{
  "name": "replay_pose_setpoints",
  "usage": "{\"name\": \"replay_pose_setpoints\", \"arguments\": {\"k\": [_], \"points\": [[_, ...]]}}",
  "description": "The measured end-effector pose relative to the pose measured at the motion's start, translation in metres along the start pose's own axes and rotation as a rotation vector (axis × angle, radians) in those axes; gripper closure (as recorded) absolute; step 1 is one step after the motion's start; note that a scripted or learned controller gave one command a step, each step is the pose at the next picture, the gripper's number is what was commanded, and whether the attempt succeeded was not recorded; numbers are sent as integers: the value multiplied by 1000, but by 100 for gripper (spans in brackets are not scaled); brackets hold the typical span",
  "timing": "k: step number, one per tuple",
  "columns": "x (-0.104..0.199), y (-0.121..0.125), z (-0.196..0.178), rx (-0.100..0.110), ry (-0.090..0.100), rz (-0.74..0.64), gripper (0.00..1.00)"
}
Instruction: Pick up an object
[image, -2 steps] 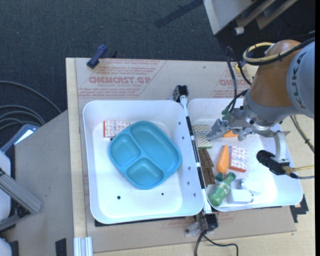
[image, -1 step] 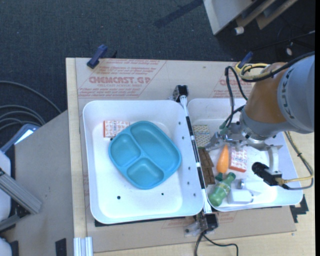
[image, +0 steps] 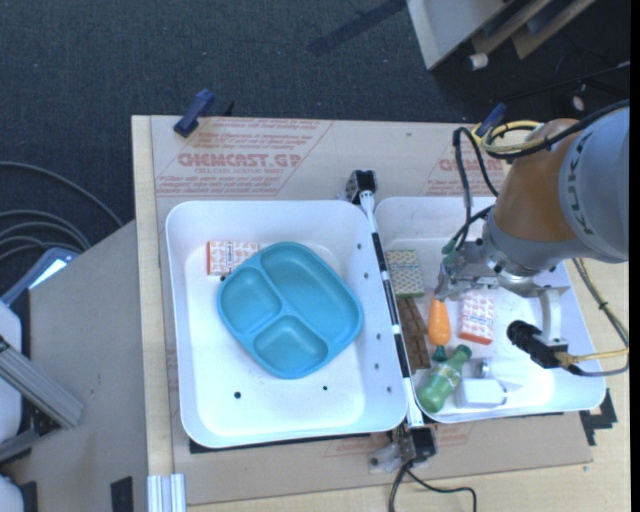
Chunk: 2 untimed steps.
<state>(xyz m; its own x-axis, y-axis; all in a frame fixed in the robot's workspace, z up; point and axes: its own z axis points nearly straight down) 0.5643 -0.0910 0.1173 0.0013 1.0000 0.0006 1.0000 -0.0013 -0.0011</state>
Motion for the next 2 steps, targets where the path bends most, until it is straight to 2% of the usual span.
{"name": "replay_pose_setpoints", "arguments": {"k": [1,2], "points": [[0,0,0,0,0,0,0],[-32,-47,29,-10,-4,-1,0]]}}
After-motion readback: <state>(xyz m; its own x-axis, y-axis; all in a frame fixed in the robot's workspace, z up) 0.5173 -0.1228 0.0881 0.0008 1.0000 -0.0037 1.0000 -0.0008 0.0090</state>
